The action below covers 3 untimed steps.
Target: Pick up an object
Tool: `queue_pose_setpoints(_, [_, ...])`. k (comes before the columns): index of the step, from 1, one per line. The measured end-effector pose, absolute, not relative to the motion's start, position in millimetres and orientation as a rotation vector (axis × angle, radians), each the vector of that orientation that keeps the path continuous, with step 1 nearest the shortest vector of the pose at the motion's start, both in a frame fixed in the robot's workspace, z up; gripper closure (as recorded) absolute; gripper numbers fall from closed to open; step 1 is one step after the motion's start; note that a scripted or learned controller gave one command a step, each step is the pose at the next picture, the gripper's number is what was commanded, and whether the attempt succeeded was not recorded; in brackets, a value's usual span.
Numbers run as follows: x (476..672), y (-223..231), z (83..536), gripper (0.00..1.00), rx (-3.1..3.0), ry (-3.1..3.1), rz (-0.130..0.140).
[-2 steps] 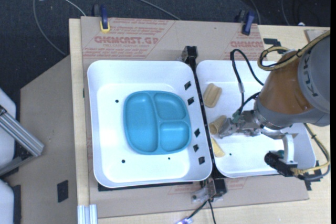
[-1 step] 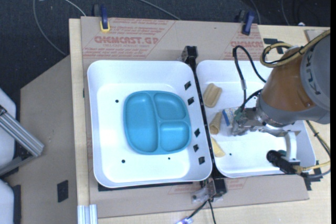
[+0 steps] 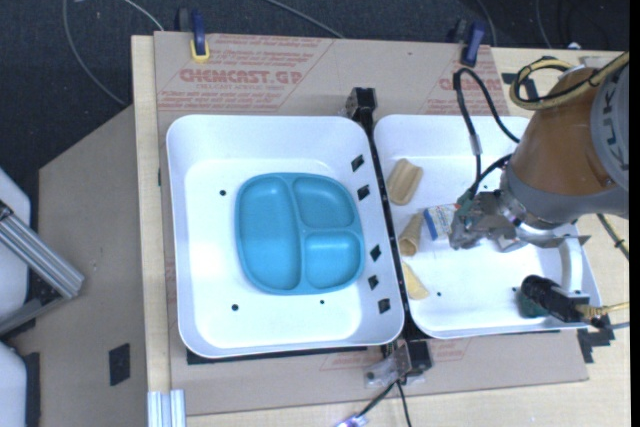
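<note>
My gripper (image 3: 466, 227) is low in the right bin (image 3: 480, 320), near the bin's middle, with the grey and orange arm reaching in from the right. Just left of it, touching or nearly touching, lies a small blue and white object (image 3: 436, 220). Three tan pieces lie along the bin's left side: one (image 3: 404, 180) toward the back, one (image 3: 411, 233) in the middle and one (image 3: 415, 286) near the front. Nothing is visibly held between the fingers.
The left bin (image 3: 195, 245) holds a blue divided plate (image 3: 299, 232). A black divider with clips (image 3: 366, 185) runs between the bins. Cables hang above the back of the right bin (image 3: 475, 115).
</note>
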State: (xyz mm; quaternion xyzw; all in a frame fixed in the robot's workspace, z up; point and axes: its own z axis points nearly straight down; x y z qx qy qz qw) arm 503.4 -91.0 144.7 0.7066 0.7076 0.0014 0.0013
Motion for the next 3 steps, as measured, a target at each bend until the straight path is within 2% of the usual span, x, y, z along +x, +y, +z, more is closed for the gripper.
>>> queue_pose_setpoints(1, [510.4, -82.8, 194.2, 1.0, 2.216, 2.221, 0.006])
queue_pose_setpoints(2, [512.2, -93.3, 250.9, 1.0, 2.217, 2.218, 0.006])
queue_pose_setpoints(3, [535.3, -39.6, 254.4, 1.0, 2.214, 2.227, 0.004])
